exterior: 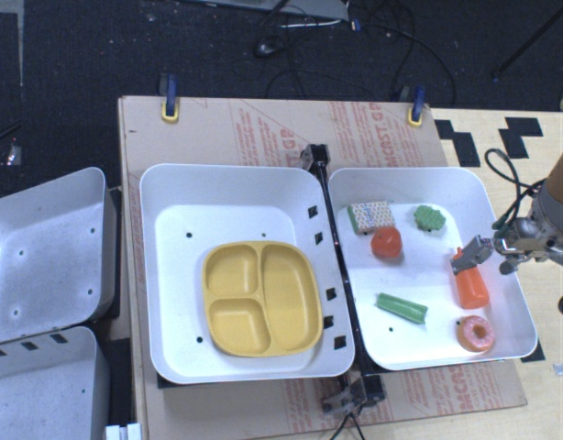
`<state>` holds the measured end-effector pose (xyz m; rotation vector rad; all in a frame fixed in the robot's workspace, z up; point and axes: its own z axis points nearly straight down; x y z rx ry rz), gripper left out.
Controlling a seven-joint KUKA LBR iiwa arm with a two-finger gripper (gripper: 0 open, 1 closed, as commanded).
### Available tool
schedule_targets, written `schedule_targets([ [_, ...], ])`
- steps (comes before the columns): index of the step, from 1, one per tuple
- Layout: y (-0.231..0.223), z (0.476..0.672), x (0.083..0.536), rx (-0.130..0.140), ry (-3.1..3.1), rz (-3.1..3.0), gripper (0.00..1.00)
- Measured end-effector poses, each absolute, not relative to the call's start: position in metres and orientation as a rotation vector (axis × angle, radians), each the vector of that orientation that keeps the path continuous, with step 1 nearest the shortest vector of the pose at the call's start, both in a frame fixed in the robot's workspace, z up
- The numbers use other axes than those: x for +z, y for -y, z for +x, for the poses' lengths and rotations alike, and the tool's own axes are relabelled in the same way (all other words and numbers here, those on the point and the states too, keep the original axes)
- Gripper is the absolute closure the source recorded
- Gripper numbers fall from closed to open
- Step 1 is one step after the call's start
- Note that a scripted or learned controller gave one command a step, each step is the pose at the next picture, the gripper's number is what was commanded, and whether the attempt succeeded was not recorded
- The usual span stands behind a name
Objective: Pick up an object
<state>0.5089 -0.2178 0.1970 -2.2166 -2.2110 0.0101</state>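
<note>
Yellow divided tray in left bin

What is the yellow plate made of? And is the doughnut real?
The yellow plate looks like moulded plastic: one even colour, smooth rounded dividers, a soft sheen. The doughnut is probably a toy, plastic or rubber, since its colours look flat and glossy, though the view is too coarse to be sure.

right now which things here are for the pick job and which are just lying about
For the job:
- gripper, at the right bin's right side
- orange block
- red ball
- green stick
- donut
- green lump
- patterned sponge

Lying about:
- yellow divided tray
- clamps
</note>
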Motion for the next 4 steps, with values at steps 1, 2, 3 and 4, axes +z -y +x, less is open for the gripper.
schedule_targets([
  [1,0.218,0.512,0.203,0.001,2.223,-2.220,0.00],
  [2,0.210,0.512,0.141,0.004,2.217,-2.218,0.00],
  [3,0.216,0.518,0.115,-0.009,2.236,-2.243,0.00],
  [4,0.215,0.521,0.125,-0.014,2.243,-2.246,1.00],
])
